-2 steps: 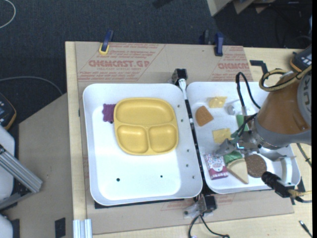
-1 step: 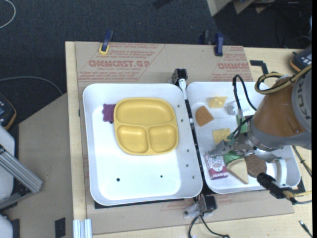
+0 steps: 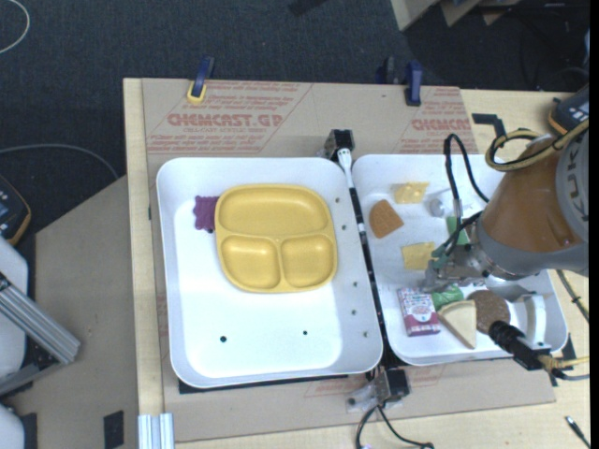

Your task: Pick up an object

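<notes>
I have the arm [image 3: 529, 218] low over the right bin [image 3: 552, 340], its jaws near a green piece [image 3: 447, 296] beside the packet [image 3: 418, 310]. I cannot tell their state; nothing looks lifted yet, so the pick remains.

We see a worktop [image 3: 281, 110] faced with a brown cardboard sheet bearing red printed lettering along its far part. Two clamps grip its far edge: a blue and yellow clamp [image 3: 198, 82] towards the left and a blue clamp [image 3: 413, 80] towards the right. Directly on the worktop lie two shallow white bins side by side, their inner rims touching. The left bin [image 3: 271, 344] takes up the middle of the sheet, and the right bin [image 3: 374, 171] sits just beside it, reaching near the worktop's right side. A small black fitting [image 3: 339, 142] sits at the far end of the seam between them.
</notes>
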### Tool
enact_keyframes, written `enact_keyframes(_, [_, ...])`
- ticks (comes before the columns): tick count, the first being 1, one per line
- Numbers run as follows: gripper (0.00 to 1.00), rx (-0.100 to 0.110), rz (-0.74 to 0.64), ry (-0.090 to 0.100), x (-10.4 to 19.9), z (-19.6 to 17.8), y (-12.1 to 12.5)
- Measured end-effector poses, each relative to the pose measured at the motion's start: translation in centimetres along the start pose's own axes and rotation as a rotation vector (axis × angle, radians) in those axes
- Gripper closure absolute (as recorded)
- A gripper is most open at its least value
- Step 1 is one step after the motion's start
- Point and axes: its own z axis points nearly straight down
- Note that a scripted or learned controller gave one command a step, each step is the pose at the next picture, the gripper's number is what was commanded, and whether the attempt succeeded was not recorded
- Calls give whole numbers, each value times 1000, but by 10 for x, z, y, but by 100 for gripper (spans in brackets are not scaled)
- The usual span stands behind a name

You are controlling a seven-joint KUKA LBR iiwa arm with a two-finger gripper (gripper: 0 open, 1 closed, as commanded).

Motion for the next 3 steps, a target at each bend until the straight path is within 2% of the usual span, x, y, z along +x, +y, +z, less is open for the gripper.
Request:
enact_keyframes(1, [100,3,-1,-7,1,-63,-1])
enact_keyframes(2, [100,5,-1,-7,2,-108,7])
enact_keyframes(3, [100,5,-1,-7,2,-125,9])
